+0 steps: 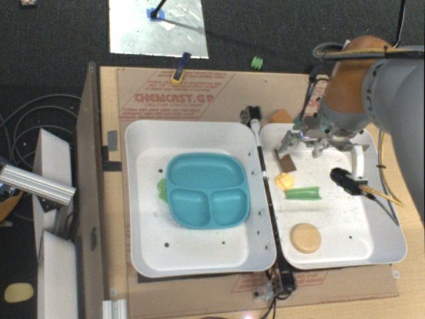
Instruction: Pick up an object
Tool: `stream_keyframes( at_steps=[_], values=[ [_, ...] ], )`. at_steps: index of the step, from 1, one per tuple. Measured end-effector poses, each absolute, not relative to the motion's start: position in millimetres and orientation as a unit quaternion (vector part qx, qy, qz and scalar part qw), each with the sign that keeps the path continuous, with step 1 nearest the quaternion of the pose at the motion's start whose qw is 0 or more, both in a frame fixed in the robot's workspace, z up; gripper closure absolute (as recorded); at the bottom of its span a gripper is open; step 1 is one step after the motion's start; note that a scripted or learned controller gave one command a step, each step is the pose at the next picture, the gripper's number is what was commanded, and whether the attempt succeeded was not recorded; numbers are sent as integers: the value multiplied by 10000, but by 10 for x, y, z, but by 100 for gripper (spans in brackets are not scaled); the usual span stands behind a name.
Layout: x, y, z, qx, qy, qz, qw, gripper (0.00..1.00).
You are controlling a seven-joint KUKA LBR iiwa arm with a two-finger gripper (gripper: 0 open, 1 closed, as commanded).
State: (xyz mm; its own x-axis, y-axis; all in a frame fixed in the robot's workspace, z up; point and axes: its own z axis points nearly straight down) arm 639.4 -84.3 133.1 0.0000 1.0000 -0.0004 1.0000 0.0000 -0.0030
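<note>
In the right bin (388, 241) my gripper (304, 141) hovered, fingers spread and empty, the brown block (285, 163) just below-left.

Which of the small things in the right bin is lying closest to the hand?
The brown block, just below the hand at the bin's upper left. The yellow piece, green stick and tan disc lie farther down.
</note>
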Motion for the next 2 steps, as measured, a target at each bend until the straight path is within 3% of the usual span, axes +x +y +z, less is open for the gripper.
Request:
stream_keyframes(
  at_steps=[1,2],
  values=[
    [6550,-820,822,-7053,-7089,3,0,0],
    [6561,-820,957,-7051,-7091,-15,-16,100]
  ],
)
